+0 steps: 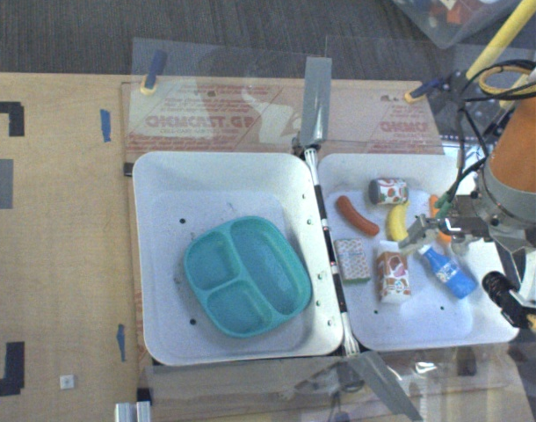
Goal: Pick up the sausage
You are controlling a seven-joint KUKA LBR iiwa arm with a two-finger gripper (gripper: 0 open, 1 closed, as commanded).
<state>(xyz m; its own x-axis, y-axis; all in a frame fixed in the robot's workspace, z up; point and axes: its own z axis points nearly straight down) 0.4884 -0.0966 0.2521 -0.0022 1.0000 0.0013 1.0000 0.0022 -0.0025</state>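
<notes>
Sausage (358, 215) is seen lying aslant in the right bin (373, 328), toward its upper left, apart from the banana (396, 222) to its right and the can (388, 191) above. The jaws (423, 233) are held at the frame's right, beyond the banana; whether they are open or closed cannot be told. For a clean pick, the jaws should be brought over the sausage's middle and set across its narrow width, so the banana is not nudged.

Sausage (358, 216) lies diagonal in right bin (452, 323), banana (396, 222) just beside it, can (388, 191) above; hand (423, 233) near the banana, over blue bottle (448, 272); teal tray (246, 275) in left bin (162, 192)
</notes>
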